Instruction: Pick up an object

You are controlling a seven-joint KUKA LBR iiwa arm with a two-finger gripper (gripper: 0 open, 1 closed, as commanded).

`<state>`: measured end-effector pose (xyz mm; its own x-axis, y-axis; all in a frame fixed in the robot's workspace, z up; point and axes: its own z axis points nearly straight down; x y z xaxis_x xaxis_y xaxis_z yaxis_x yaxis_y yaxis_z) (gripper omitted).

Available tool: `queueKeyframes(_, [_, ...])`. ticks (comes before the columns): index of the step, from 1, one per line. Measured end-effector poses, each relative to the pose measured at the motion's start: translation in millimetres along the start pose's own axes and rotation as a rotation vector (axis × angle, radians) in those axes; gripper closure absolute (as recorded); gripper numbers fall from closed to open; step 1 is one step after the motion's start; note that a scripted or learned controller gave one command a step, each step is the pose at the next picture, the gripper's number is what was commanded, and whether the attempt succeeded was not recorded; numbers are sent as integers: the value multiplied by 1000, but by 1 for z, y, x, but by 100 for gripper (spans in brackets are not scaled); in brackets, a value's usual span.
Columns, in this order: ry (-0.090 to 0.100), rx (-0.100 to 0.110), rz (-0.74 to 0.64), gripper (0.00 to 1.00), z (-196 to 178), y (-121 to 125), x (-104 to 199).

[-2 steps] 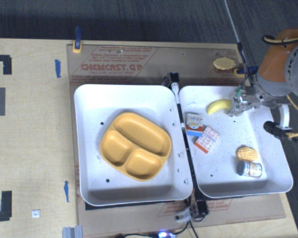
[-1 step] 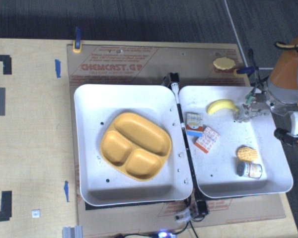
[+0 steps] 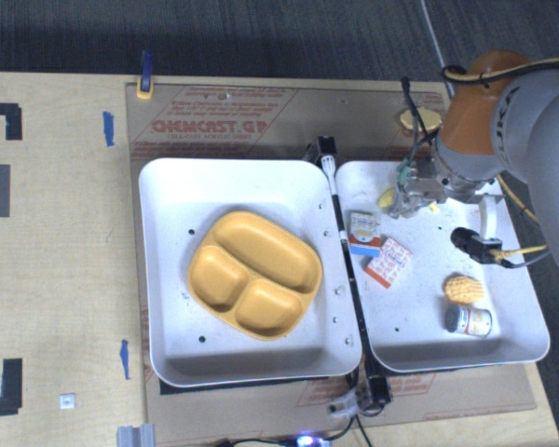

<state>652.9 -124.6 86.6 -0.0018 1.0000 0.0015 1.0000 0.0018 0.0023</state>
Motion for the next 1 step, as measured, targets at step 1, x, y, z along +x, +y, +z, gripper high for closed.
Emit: queueKeyframes(1, [-4,1,4,100,0,-100,-44])
